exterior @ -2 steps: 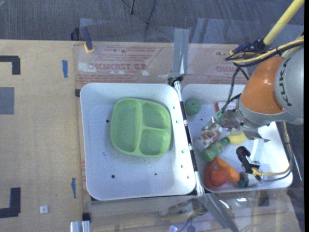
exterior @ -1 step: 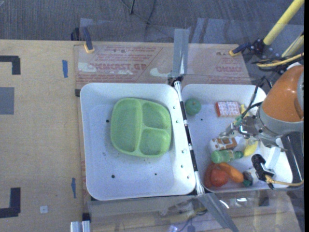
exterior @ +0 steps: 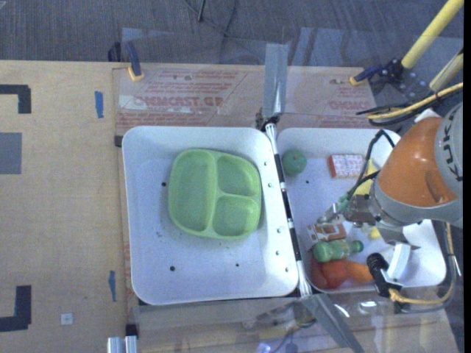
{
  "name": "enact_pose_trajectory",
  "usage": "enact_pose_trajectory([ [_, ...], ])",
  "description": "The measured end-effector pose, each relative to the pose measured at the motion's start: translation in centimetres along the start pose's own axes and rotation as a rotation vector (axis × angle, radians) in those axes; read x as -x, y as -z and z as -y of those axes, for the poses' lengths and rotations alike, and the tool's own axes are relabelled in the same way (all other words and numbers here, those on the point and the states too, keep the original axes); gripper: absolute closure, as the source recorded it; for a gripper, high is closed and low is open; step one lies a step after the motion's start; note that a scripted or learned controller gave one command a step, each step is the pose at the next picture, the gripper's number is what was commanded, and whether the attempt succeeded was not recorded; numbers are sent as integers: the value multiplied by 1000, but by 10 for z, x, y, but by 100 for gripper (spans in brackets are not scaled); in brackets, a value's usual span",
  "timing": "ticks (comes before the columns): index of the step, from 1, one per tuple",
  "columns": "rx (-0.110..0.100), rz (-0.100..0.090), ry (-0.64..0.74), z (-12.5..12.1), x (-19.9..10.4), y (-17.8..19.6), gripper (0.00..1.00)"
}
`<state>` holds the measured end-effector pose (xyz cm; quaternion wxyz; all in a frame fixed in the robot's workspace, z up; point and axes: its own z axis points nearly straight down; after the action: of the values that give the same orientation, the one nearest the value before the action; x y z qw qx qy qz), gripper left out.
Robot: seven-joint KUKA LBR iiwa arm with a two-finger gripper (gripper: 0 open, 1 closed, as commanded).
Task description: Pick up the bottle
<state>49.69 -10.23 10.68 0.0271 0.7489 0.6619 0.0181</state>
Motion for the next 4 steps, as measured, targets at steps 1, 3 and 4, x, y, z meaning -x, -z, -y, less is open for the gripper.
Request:
enact_pose_trajectory([
  [1, -65, -6, -77, 12, 23, 44, 0],
  [3, -63, -9, 49, 10, -50, 162, 0],
  [4, -68, -7, -52, 26, -102, 80, 0],
])
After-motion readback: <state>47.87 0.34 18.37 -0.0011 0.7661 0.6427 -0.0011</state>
